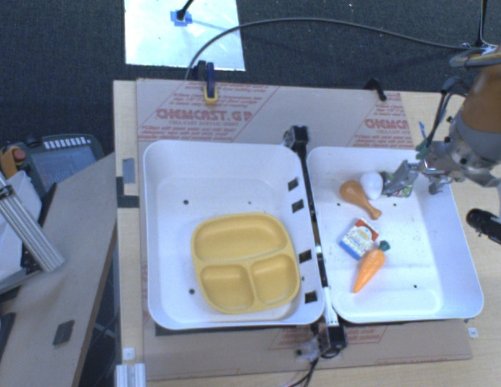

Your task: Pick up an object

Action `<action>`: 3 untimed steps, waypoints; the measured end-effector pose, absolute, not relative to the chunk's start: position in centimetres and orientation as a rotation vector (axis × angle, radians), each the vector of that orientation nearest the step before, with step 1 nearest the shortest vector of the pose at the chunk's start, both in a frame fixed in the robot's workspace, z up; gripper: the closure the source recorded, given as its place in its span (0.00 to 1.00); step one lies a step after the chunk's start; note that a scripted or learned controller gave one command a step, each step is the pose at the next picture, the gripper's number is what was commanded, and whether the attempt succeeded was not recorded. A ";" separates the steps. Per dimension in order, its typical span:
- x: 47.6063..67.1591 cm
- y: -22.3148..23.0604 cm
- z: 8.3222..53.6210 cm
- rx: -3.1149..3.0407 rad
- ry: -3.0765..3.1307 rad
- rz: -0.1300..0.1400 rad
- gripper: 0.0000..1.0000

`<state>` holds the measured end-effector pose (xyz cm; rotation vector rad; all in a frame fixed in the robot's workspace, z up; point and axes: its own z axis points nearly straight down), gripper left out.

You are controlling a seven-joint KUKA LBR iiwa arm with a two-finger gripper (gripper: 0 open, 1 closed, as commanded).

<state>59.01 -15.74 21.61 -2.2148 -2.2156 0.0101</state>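
Observation:
The right bin holds three small toys. A brown drumstick with a white knob end lies near the bin's back left. In front of it are a small red, white and blue carton and an orange carrot with a green top. My gripper hangs low over the bin's back, just right of the drumstick's white end and close to it. I see nothing clearly held in it. The grey arm comes in from the right.
A yellow divided plate lies in the left bin. A black clip-lined ridge separates the two bins. A control pendant and an aluminium rail sit off the bench to the left.

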 end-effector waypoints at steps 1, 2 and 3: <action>59.3 -15.7 22.3 -2.219 -2.225 -0.001 0.00; 58.5 -16.3 16.7 -2.220 -2.222 0.002 0.00; 58.4 -15.5 12.2 -2.219 -2.222 0.001 0.00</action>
